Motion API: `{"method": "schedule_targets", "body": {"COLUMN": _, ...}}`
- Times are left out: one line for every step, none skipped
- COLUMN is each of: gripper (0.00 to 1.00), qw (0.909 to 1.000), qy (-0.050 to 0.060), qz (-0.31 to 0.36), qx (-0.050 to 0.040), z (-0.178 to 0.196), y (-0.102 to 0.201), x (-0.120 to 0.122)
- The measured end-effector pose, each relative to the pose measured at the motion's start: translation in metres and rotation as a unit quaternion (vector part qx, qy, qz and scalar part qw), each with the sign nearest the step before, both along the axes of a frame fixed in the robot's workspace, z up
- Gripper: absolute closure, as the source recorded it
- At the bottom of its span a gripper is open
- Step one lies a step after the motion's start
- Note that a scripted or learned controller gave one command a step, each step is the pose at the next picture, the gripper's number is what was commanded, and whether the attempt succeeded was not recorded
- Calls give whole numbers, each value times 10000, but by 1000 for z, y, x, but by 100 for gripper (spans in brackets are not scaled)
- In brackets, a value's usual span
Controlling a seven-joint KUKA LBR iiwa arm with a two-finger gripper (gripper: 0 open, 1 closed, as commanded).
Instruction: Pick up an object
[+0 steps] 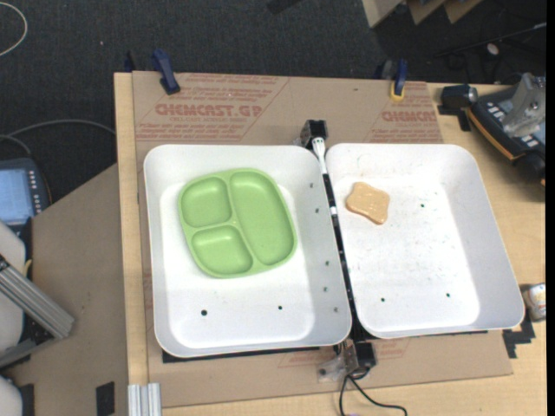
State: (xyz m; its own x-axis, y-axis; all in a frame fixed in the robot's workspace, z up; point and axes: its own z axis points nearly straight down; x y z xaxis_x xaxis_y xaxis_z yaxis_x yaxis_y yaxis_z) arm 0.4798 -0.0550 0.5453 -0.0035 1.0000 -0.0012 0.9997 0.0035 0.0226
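Calling it from my claw first: spread or pressed together, I cannot tell. On to the right bin (451, 258), where a small tan biscuit-shaped piece (368, 203) lies flat in the upper left part, near the seam between the bins and apart from every wall. Over in the left bin (234, 319), a green three-compartment plate (237, 223) sits toward the upper left. Both bins rest side by side, touching, on a tabletop (208, 102) of brown board with red print, clamped at the far edge by a blue clamp (165, 72).

Arm (507, 121), grey metal, black casing, 1 orange band, likely partly cropped
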Motion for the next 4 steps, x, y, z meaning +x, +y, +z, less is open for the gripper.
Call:
{"method": "schedule_targets", "body": {"gripper": 100, "qw": 9998, "qy": 199, "qz": -15, "qx": 9, "z": -162, "y": 20, "x": 5}}
{"method": "schedule_targets", "body": {"gripper": 100, "qw": 10000, "qy": 29, "qz": -2, "qx": 7, "z": -34, "y": 35, "x": 0}}
{"method": "schedule_targets", "body": {"gripper": 100, "qw": 9998, "qy": 174, "qz": -23, "qx": 5, "z": -145, "y": 43, "x": -1}}
{"method": "schedule_targets", "body": {"gripper": 100, "qw": 10000, "qy": 16, "qz": -5, "qx": 10, "z": -2, "y": 53, "x": 0}}
